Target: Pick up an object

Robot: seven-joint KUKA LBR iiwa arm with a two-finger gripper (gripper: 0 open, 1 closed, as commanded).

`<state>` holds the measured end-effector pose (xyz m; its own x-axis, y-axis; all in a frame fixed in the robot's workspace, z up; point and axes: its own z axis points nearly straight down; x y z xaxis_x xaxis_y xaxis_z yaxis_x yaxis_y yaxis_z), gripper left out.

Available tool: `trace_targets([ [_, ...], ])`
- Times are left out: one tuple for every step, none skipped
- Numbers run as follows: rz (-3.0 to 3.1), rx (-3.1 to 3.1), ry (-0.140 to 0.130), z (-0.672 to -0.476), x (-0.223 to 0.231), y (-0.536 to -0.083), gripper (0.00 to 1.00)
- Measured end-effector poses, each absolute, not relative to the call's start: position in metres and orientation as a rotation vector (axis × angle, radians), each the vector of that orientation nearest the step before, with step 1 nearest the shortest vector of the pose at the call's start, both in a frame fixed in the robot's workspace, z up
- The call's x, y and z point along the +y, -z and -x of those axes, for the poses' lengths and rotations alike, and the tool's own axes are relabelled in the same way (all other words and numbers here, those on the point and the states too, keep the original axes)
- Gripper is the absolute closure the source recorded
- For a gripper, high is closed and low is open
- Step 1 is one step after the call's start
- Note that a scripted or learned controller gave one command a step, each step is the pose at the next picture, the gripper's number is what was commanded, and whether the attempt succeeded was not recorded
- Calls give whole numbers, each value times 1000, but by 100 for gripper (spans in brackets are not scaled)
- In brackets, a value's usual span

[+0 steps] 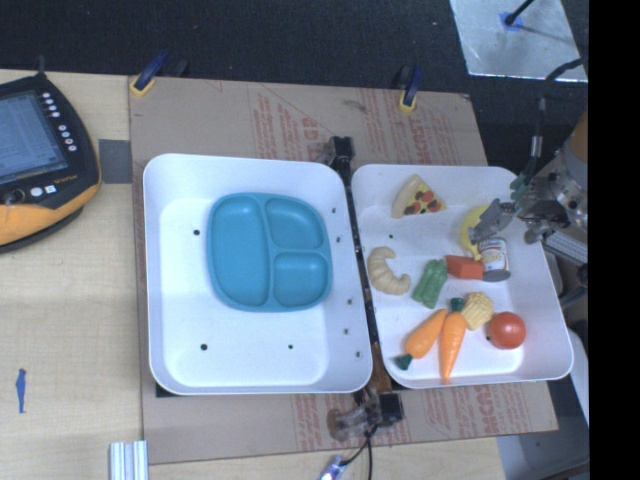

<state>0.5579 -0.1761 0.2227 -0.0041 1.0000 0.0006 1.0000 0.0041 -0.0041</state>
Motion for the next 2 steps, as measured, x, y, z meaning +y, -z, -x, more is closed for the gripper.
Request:
trace_targets([
  [2213, -2226, -6, -571, -212, -91, 0],
  [2213, -2228, -4, -594, -204, -92, 0],
])
